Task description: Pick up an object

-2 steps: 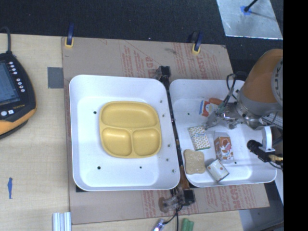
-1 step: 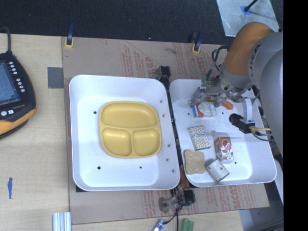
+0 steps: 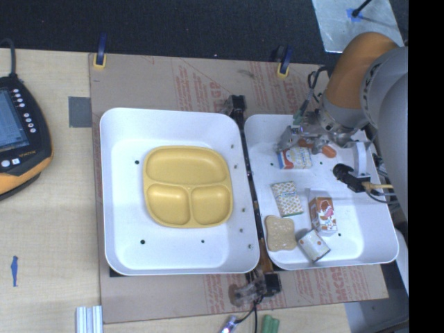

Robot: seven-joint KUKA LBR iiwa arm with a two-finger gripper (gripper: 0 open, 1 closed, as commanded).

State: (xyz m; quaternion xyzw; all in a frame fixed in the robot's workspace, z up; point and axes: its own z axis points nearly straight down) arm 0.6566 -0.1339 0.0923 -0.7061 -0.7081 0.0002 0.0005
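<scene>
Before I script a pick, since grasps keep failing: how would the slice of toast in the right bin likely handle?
The toast slice lies flat, so a claw would probably struggle to get under it. It looks like a toy, likely light and stiff. It touches the small can, which may get nudged.

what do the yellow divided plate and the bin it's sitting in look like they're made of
The yellow divided plate looks like moulded plastic with a matte to satin finish: even colour, rounded compartment ridges, soft highlights. The left bin under it appears to be thin formed white plastic, smooth and slightly glossy, with rounded corners and a raised rim; coated metal cannot be ruled out from this view.
</scene>
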